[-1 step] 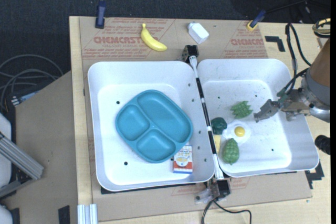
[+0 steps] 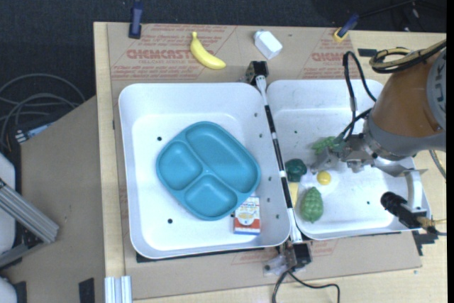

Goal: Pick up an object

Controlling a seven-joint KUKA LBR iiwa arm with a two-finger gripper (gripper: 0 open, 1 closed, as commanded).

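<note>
On the far strip of the worktop (image 2: 106, 152), outside the bins, lie a banana (image 2: 206, 53) and, further right, a small white block (image 2: 268, 44). The left bin (image 2: 142, 110) holds a blue divided plate (image 2: 206, 168) lying flat near its middle, and a small red-and-white carton (image 2: 247, 215) stands just beside the plate's near right corner, close to the bin's front wall. Across the divider, the right bin (image 2: 312, 96) holds a cluster of small things in its left half: a dark green round piece (image 2: 294, 168) hard against the divider, a bumpy light green fruit (image 2: 311, 203) nearer the front, a little yellow ball (image 2: 324, 178) between them and slightly right, and a leafy green piece (image 2: 327, 146) farther back. The claw (image 2: 352, 154) sits low over this bin, with the arm reaching in from the right. The leafy piece lies just to its left, seemingly touching or nearly so, which probably makes it the likeliest pick; the yellow ball is near, toward the front left. Whether the claw is wide or narrow I cannot tell, nor whether anything sits inside it.
</note>
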